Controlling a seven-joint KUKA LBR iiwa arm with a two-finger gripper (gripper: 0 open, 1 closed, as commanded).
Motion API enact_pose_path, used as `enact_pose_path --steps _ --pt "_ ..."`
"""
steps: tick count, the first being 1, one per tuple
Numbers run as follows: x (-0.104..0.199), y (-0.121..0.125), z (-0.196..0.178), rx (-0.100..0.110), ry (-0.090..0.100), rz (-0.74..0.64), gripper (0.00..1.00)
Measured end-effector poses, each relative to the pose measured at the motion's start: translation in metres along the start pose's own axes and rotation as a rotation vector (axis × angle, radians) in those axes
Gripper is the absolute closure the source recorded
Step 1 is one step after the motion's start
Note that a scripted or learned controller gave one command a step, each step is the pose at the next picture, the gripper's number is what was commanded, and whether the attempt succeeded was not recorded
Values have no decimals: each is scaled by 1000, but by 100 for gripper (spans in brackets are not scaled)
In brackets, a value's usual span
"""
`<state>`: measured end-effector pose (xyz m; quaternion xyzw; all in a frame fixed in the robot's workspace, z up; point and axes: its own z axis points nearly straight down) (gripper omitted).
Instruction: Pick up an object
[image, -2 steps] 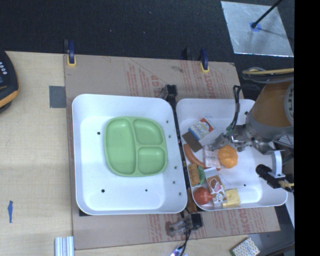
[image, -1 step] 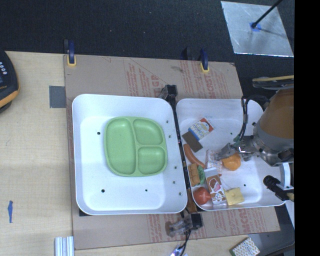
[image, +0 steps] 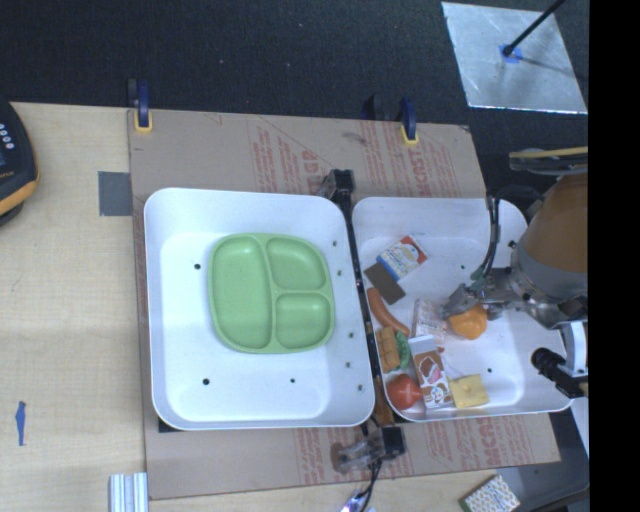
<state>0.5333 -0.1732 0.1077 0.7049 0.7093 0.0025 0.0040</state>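
Observation:
My gripper (image: 468, 300) hangs low over the middle of the right bin (image: 500, 225), reaching in from the right. A small orange round object (image: 467, 324) lies directly beneath its tip, touching or nearly touching it; I cannot make out whether it is gripped. Further left in that bin lie a small white, red and blue box (image: 403, 257), a brown block (image: 385, 281), an orange carrot-like stick (image: 385, 310), a green piece (image: 402, 350), a red tomato (image: 403, 392), a printed carton (image: 431, 372) and a yellow block (image: 468, 391).
The left bin (image: 180, 380) holds a green divided plate (image: 270, 292). Both bins rest on a cardboard sheet (image: 250, 150) clamped to the wooden bench. The arm's grey and orange body (image: 560, 240) covers the right bin's right edge.

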Motion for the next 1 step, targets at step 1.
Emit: enact_pose_path --steps 1 --pt "31 89 12 0 -2 -3 100"
